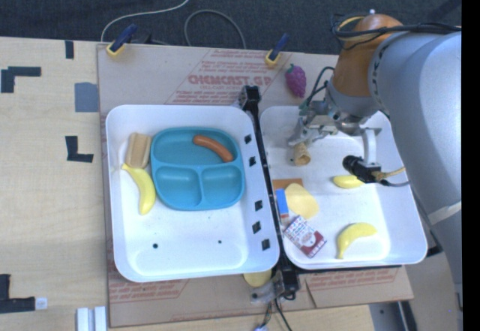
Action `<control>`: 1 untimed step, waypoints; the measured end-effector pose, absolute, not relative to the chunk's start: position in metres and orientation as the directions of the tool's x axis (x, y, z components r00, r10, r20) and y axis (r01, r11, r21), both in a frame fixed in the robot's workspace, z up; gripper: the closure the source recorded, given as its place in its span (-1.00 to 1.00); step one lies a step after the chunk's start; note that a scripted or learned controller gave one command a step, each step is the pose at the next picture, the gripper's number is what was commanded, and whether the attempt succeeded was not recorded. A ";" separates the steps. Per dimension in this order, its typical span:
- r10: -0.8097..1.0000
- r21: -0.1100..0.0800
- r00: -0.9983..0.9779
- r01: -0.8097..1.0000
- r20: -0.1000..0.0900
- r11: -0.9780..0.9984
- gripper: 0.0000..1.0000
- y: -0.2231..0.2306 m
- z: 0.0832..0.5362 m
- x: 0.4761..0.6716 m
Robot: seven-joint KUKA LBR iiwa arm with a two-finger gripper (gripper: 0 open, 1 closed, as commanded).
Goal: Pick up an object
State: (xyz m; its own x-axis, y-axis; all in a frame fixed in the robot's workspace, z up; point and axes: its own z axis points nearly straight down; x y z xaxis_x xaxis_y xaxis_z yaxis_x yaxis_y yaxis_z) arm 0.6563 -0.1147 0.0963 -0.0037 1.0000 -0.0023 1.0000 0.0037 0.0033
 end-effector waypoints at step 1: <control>1.000 0.013 -0.005 1.000 0.000 0.005 1.00 -0.076 0.257 0.626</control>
State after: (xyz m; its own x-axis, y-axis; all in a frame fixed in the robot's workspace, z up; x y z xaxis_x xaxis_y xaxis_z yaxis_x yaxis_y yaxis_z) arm 0.6264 -0.0758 0.2575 -0.0053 1.0000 0.0003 0.9999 0.0053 0.0134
